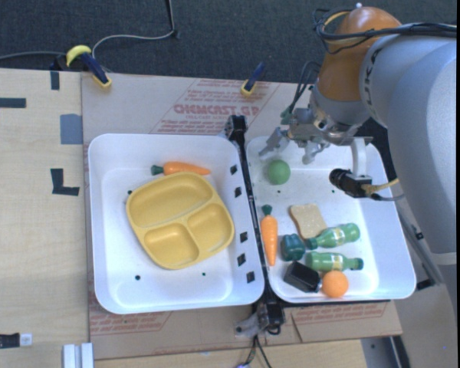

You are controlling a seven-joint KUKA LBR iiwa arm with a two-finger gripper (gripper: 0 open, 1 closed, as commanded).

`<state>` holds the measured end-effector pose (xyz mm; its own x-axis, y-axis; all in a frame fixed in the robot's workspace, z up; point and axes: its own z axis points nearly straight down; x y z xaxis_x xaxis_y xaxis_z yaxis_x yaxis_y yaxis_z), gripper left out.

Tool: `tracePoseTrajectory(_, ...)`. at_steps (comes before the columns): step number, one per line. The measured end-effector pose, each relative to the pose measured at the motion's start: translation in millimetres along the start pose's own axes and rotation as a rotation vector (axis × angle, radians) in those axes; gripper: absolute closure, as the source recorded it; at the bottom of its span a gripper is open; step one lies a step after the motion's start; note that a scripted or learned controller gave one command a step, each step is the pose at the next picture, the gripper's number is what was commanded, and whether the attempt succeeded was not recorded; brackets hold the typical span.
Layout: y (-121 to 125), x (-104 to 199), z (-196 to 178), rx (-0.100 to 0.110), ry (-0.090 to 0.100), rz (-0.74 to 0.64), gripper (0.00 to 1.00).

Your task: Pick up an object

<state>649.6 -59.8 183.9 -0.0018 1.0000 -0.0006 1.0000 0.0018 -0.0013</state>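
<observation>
End effector (293,146) above the right bin's far end.
Its fingers are spread wide, holding nothing; the small round green ball (277,172) lies just below-left of them.

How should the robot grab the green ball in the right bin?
Probably from straight above, pinching across the middle of the green ball. It is round, so any pair of sides works, and it sits apart from the other toys with bare floor around it. The pincer already hangs close by.
</observation>
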Motion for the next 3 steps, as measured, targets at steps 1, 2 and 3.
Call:
tracePoseTrajectory(1,18.5,13.1,-0.1,0.000,0.000,0.000,0.00)
tracePoseTrajectory(2,-28.7,-24.2,0.0,0.000,-0.001,0.002,0.00)
tracePoseTrajectory(3,8.6,-36.9,98.5,-0.003,-0.001,0.000,0.00)
